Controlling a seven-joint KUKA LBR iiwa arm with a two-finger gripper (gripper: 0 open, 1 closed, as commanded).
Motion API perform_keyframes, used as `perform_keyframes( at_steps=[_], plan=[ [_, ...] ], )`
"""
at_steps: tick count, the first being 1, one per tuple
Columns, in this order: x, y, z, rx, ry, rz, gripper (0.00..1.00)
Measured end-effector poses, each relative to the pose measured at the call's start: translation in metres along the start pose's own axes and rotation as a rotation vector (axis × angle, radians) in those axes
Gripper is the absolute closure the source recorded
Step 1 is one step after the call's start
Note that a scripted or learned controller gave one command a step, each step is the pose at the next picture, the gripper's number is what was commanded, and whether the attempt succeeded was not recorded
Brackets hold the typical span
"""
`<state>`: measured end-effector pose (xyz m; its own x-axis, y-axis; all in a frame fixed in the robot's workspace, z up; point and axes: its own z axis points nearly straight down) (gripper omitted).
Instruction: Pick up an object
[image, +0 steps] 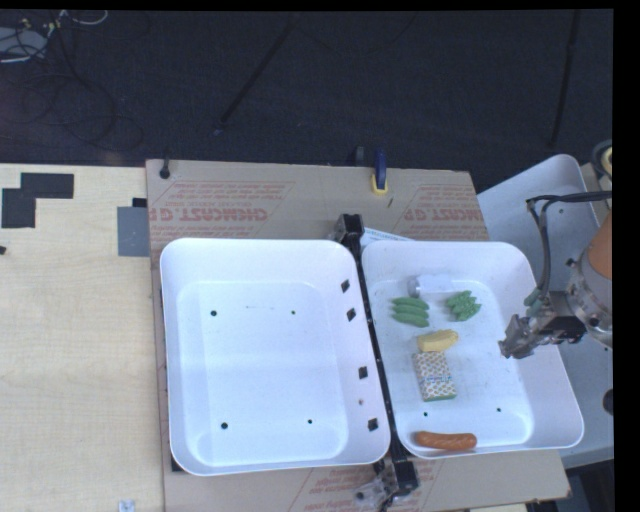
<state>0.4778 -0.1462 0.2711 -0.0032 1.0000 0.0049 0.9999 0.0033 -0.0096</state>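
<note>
Objects for picking all lie in the right bin (545, 425): a green pea pod (409, 311) and a smaller green piece (462, 305) near the far side, a pale translucent item (434, 286) beyond them, a yellow chunk (437, 341) just above a patterned block (434, 376), and an orange sausage (446, 440) near the front rim. My gripper (516, 340) hangs over the bin's right side, well apart from them all; whether it is spread or closed I cannot tell, perhaps from blur. The left bin (180, 350) sits beside it.
</note>
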Motion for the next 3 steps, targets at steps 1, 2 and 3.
perform_keyframes(
  at_steps=[1,2,3],
  plan=[
    [0.061,-0.002,0.001,-0.005,-0.002,-0.002,1.0],
    [0.143,0.054,-0.08,-0.016,-0.004,-0.005,1.0],
    [0.201,0.021,-0.084,-0.005,-0.005,0.001,1.0]
  ],
)
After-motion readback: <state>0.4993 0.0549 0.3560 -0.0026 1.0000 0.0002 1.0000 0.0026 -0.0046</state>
